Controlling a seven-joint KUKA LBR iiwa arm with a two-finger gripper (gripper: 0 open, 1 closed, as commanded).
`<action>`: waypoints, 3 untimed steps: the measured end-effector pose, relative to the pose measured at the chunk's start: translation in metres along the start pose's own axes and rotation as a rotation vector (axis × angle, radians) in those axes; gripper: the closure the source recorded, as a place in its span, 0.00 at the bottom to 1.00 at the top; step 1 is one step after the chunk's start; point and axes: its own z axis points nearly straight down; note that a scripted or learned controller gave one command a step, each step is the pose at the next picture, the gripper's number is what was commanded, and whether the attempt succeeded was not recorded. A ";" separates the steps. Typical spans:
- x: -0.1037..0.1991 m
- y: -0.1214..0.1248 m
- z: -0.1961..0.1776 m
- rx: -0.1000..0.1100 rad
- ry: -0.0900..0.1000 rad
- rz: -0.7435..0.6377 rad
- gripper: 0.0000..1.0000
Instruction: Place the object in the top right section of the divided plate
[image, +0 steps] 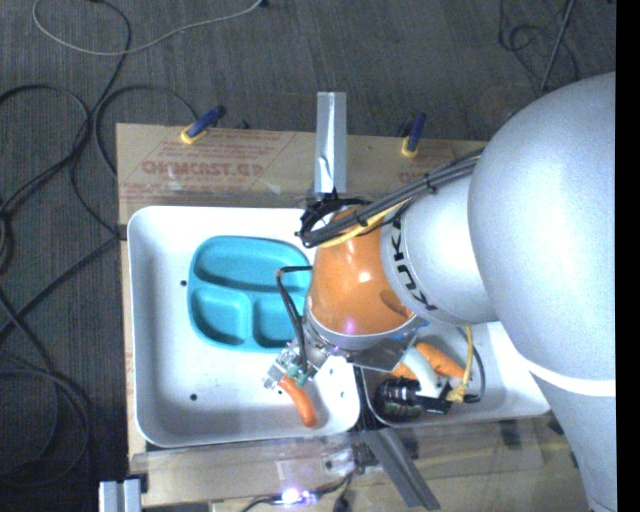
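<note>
The blue divided plate (232, 290) lies in the left white bin (160, 340); its right edge is hidden under the orange wrist band. My gripper (288, 375) hangs just below the plate's lower right corner, near the bin's front right. An orange carrot-like object (301, 400) slants down and to the right from the fingertips, its upper end caught between the fingers. The gripper is shut on that end. The object's lower end lies close to the bin's front wall.
A second orange piece (441, 359) lies in the right bin (500, 400), mostly hidden beneath the arm. The large grey arm covers the right half of the view. Two clamps (203, 123) hold the board at the back edge.
</note>
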 end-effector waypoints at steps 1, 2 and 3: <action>-0.060 0.038 -0.074 0.001 -0.006 0.362 1.00; -0.028 -0.029 -0.073 0.002 -0.001 0.616 1.00; -0.015 -0.016 -0.073 0.001 -0.002 0.219 1.00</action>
